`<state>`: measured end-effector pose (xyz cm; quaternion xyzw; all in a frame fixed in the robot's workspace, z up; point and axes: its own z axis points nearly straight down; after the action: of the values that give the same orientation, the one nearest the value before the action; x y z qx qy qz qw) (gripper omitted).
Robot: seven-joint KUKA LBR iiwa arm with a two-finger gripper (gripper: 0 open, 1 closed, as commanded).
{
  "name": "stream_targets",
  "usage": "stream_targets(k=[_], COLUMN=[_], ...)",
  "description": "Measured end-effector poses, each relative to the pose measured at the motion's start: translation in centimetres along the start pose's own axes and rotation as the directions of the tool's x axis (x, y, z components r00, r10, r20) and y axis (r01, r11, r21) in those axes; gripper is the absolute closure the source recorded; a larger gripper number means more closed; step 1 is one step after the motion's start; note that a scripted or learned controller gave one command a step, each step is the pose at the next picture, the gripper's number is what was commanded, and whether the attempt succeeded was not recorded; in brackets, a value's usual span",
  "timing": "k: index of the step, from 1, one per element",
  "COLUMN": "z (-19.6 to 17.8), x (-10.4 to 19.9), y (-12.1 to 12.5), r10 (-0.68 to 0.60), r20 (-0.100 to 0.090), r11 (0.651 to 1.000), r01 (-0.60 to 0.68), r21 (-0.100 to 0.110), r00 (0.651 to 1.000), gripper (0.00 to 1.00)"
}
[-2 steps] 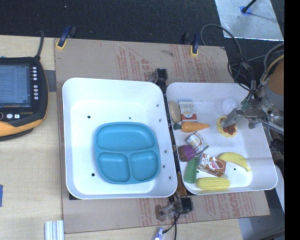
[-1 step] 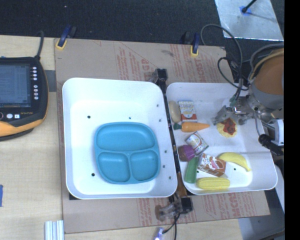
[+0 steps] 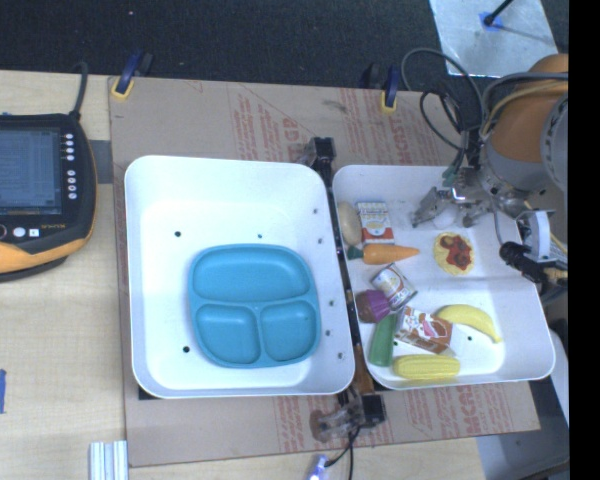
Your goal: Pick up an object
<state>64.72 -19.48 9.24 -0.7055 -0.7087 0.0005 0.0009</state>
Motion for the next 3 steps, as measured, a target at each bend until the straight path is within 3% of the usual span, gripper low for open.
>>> stream_targets(k=[1, 2, 3], z=[-14.2, -4.2, 0.1], x=[-1.5, -1.7, -1.6], y=[0.9, -4.7, -4.5], r10=[0.000, 0.000, -0.001], r20=[0.001, 0.001, 0.001], r11=[1.000, 1.000, 1.000], r01=[0.000, 0.000, 0.001], r21=[-0.002, 0.003, 0.003], r00=[1.000, 1.000, 1.000], gripper=[0.00, 0.00, 0.00])
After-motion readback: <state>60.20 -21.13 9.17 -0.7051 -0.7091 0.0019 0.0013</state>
